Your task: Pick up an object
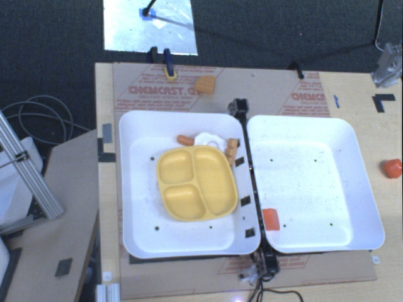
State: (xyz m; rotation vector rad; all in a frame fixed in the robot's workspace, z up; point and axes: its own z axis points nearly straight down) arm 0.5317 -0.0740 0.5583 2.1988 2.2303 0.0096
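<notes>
At the upper right edge of the frame, the claw (386, 67) looked pale grey, metallic and blurred, under a thin dark cable (380, 17).

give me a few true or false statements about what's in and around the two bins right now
1. The yellow divided tray lies in the left bin. True.
2. An orange block sits in the right bin near its left wall. True.
3. The yellow divided tray has two compartments. False: it has three.
4. The brown block lies inside the right bin. False: it rests on the board behind the left bin, outside both bins.
5. A small orange sausage-shaped piece lies in the left bin, behind the tray. True.
6. The orange object at the far right sits inside the right bin. False: it lies on the bench outside that bin.
</notes>
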